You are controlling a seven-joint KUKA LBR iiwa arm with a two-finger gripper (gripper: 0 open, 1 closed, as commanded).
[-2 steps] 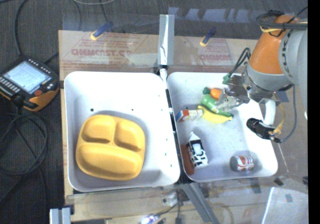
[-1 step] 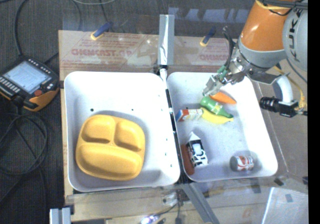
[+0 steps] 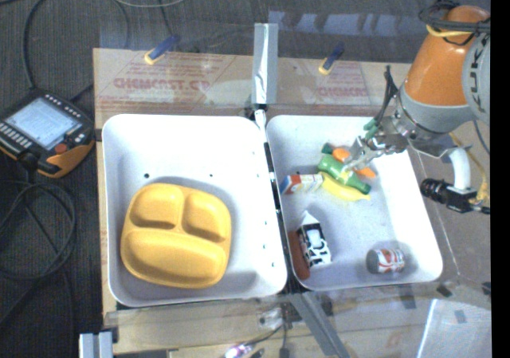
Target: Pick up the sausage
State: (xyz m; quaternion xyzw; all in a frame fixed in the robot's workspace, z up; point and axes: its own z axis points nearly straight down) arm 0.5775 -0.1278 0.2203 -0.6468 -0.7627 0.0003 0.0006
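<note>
1. A dark carpeted floor with loose black cables surrounds a cardboard-topped bench [image 3: 199, 81] that bears two shallow white bins side by side.
2. The sausage [image 3: 300, 255], a dark reddish-brown piece, lies along the left wall of the right bin [image 3: 418, 221], near that bin's front left corner.
3. Just beside the sausage, touching or nearly touching its right side, a small black-and-white carton [image 3: 315, 242] lies tilted.
4. Farther back from the sausage, a small orange-and-white carton [image 3: 300, 183] lies near the same left wall.
5. To the right of that carton sits a cluster of toy food: a yellow banana [image 3: 347, 191], a green piece [image 3: 339, 167] and an orange piece [image 3: 342, 154], all touching or overlapping.
6. The gripper [image 3: 362, 155] hangs over this cluster, well apart from the sausage; whether its fingers are apart or together I cannot tell, and nothing is visibly held between them.
7. A dented red-and-silver can [image 3: 386, 260] lies near the right bin's front right corner, well apart from the sausage.
8. The left bin [image 3: 159, 137] holds a yellow compartment tray [image 3: 176, 234], turned upside down.
9. A teach pendant [image 3: 44, 131] rests on the floor, left of the bench.
</note>
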